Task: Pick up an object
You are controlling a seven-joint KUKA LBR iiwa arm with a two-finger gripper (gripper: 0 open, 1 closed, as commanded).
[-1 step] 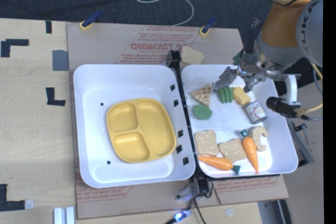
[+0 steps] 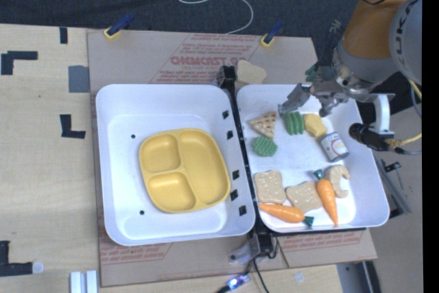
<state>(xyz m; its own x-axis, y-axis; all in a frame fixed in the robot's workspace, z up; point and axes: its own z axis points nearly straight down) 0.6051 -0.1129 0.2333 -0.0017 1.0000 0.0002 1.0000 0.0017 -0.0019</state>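
Gripper (image 2: 311, 98), fingers spread and holding nothing, hangs over the upper part of the right bin (image 2: 374, 213) just above the green pickle (image 2: 295, 123), so the pick is not yet made.

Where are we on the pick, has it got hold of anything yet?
Nothing looks picked yet. The end effector is over the right bin, close above the green pickle and yellow piece, with nothing visibly held. The carrots and crackers lie untouched. The grasp and lift remain.
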